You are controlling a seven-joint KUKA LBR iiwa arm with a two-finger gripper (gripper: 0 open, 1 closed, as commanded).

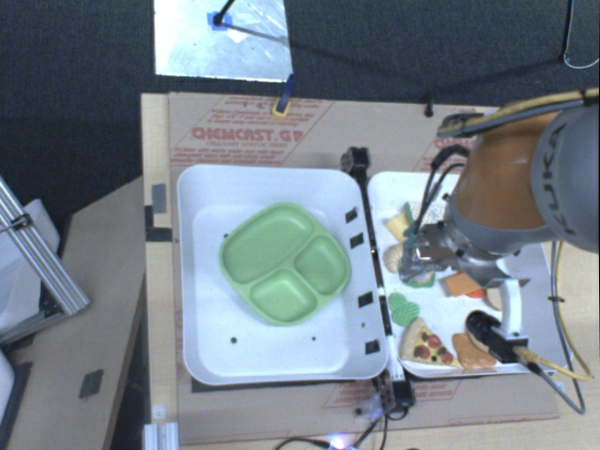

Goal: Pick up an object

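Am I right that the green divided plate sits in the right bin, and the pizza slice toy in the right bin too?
Not quite. In the camera view the green divided plate sits in the left bin; the pizza slice toy is in the right bin.

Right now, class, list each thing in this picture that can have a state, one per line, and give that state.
green divided plate: right side up in the left bin, compartments bare
pizza slice: lying flat, topping up, in the right bin
green toy piece: lying flat beside the bins' divider
orange piece: lying flat, partly under the arm
end effector: low over the right bin, grip hidden
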